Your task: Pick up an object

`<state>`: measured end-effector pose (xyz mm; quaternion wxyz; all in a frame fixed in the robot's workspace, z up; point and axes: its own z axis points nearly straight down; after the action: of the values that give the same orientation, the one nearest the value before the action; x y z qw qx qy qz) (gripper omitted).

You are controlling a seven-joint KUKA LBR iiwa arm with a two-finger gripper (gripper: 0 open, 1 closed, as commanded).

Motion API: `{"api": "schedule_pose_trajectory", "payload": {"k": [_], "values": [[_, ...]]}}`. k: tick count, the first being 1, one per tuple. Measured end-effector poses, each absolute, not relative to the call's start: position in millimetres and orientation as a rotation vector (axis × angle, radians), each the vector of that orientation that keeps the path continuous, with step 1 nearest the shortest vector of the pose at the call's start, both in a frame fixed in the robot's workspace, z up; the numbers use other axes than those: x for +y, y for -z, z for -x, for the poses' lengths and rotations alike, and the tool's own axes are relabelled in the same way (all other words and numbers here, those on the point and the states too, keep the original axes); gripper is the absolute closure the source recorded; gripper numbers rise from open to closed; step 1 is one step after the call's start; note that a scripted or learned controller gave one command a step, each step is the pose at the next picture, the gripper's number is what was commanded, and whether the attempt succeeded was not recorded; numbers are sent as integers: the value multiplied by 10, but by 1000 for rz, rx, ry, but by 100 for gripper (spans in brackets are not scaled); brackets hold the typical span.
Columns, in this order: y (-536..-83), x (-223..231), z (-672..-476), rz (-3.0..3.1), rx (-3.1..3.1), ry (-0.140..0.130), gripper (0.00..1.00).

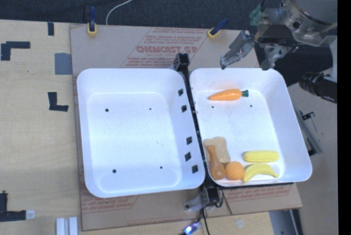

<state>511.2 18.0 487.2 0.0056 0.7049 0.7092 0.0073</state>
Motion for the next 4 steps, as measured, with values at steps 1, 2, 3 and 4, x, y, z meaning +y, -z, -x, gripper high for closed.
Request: {"api": "schedule_pose_trajectory", "payload": {"k": [1, 2, 3, 4], "values": [[-4877, 167, -5112, -2218, 2224, 3, 100], [-5373, 791, -5200, -2212, 2228, -7, 100], [-5447, 758, -5200, -2219, 2223, 2, 100], [-5544, 761, -5204, -2218, 2224, 4, 100]]}}
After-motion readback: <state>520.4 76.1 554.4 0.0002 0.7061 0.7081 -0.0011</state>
